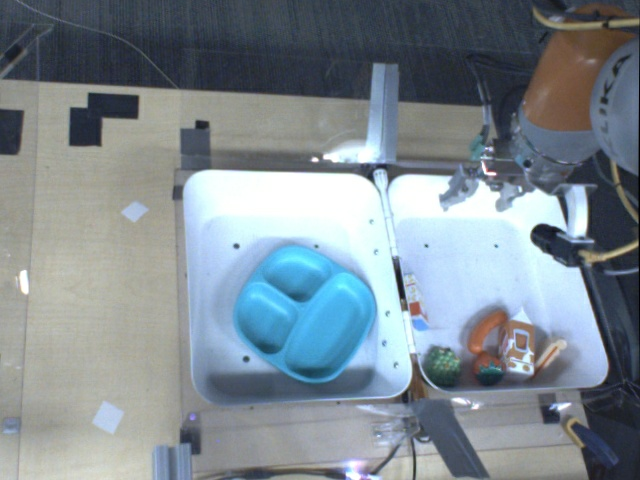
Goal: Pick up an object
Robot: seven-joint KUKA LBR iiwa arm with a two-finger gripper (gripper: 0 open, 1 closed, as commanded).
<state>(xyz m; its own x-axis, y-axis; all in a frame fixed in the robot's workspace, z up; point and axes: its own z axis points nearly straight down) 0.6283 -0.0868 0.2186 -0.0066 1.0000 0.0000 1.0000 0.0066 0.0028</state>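
Heaped in the near right corner of the right bin (450, 258): orange sausage-shaped toy (487, 330), small printed carton (518, 348), two dark green round pieces (443, 365), likely slid together there against the walls. Sausage lying with long axis slanted, upper end toward the far right. Up at the far rim, well apart, gripper (480, 190) hovering, fingers spread wide, holding nothing. In the left bin (210, 228), a blue divided tray (305, 313).
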